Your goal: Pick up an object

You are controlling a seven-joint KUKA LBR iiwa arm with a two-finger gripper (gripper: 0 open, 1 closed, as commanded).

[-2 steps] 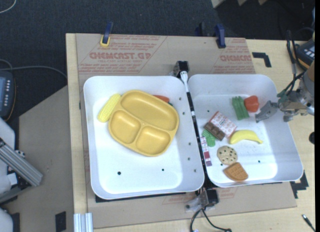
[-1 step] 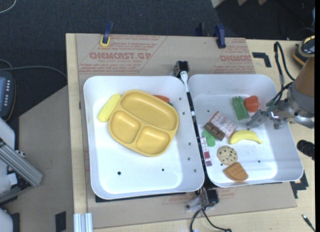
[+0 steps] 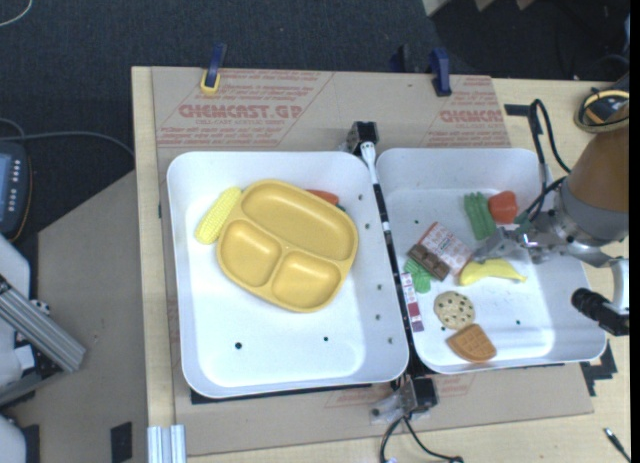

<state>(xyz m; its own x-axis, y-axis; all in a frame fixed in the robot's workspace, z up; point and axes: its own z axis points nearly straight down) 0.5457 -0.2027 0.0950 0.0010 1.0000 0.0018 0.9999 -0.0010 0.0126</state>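
Red print runs over the brown board (image 3: 300, 101) that covers the desk behind the bins. Left of the middle it reads "CHEMCAST GP" in large outlined letters, with lines of smaller red print above and below, too small to read. At the right the print (image 3: 470, 113) repeats, cut off by the right bin. A small wrapper (image 3: 438, 246) bears print too blurred to read.

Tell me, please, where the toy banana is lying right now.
In the camera view the banana lies in the right bin, just below the gripper, with the cookie below-left of it and the brown wrapper on its left.
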